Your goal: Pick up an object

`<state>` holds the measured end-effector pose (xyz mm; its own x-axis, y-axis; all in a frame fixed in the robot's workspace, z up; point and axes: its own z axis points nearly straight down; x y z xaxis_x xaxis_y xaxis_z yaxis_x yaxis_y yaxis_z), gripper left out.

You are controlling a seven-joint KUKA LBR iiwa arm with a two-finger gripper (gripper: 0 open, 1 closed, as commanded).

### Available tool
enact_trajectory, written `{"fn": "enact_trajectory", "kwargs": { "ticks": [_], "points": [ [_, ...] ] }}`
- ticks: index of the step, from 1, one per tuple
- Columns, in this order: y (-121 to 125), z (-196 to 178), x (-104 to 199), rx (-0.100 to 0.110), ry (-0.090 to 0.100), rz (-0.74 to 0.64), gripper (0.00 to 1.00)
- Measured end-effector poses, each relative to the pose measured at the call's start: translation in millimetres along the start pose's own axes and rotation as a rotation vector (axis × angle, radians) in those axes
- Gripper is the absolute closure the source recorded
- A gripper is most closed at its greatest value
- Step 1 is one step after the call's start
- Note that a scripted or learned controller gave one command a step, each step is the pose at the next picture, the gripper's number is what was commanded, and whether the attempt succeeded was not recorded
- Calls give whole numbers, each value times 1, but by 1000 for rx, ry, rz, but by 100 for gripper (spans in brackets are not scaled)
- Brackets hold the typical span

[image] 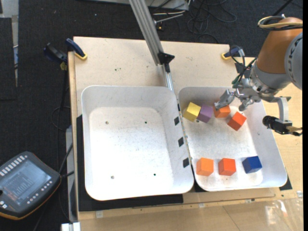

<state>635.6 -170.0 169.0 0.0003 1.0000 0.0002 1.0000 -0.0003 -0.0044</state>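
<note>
Orange cube (222, 112) sits at the back of the right bin (269, 148), touching a purple cube (206, 114), and we see our gripper (234, 101) spread open just over it. Its fingers (224, 100) grip nothing; a red-orange cube (236, 121) lies just beside.

A: What is the gripper (234, 101) hiding?

B: It is covering the top of an orange block (222, 111) beside the purple block (205, 113), so contact is staying unclear.

A: Anything running off the edge?

B: The arm (281, 49), right of the purple block, is getting cut off there; the pendant (24, 183), far left of it, is too.
</note>
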Motion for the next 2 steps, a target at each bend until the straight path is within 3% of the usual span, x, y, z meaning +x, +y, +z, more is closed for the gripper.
{"fn": "enact_trajectory", "kwargs": {
  "ticks": [1,2],
  "points": [
    [4,42,-1,-5,0,0,0],
    [5,29,-1,-11,-3,-1,100]
  ]
}}
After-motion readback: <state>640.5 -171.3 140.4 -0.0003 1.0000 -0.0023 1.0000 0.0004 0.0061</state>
